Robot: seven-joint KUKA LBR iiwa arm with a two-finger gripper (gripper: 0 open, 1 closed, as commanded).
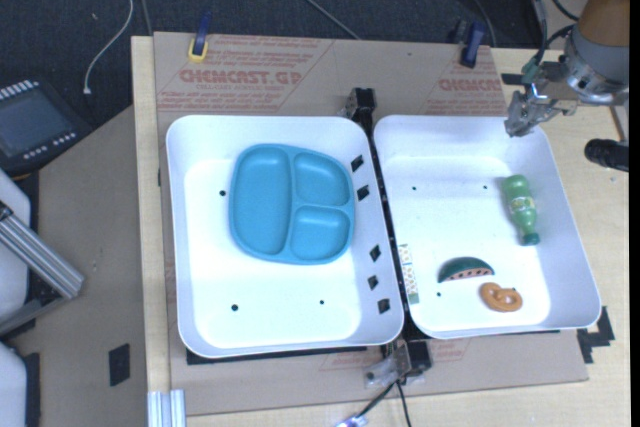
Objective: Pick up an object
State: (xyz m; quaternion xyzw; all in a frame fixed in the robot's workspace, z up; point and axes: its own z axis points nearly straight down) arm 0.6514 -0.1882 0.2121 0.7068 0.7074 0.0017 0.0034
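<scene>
In the right bin point(440, 155) lie three small things: a green toy bottle point(520, 207) near the right wall, a watermelon slice point(466, 269) toward the front, and a small orange pretzel-like piece point(500, 297) just beside it. My gripper point(522, 120) hangs over the bin's far right corner, well above and behind the green bottle. Nothing shows between its fingers.
The left bin point(200, 215) holds a blue divided plate point(291, 203). Black clips point(372, 245) run along the seam between the bins. Blue clamps point(200, 40) sit at the board's far edge. Cables and a cardboard box lie beyond the bench.
</scene>
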